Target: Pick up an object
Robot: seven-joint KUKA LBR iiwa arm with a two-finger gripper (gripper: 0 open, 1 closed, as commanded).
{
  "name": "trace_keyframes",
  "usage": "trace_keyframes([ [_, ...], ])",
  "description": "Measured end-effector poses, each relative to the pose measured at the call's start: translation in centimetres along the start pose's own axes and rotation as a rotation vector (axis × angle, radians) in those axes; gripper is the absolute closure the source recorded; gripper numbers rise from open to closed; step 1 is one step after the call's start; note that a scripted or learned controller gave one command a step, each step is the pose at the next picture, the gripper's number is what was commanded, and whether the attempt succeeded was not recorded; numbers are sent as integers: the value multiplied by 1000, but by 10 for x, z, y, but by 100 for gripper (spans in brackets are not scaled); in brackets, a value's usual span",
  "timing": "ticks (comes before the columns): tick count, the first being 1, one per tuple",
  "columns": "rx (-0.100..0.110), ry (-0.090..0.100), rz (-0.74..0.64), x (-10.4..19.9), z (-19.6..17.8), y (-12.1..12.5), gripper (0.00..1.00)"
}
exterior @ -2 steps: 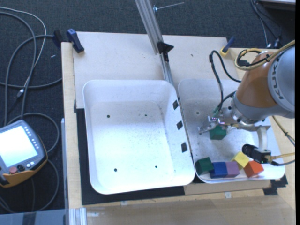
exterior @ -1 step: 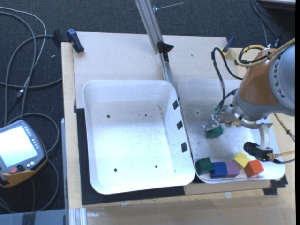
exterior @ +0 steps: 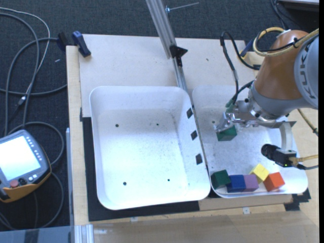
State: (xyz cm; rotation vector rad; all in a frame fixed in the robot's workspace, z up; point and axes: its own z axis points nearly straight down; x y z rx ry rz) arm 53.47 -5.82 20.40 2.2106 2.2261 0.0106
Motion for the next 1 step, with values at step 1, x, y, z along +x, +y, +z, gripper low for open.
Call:
trace_keyframes([
  [1, 6, 2, -3, 81, 5, 31, 100],
])
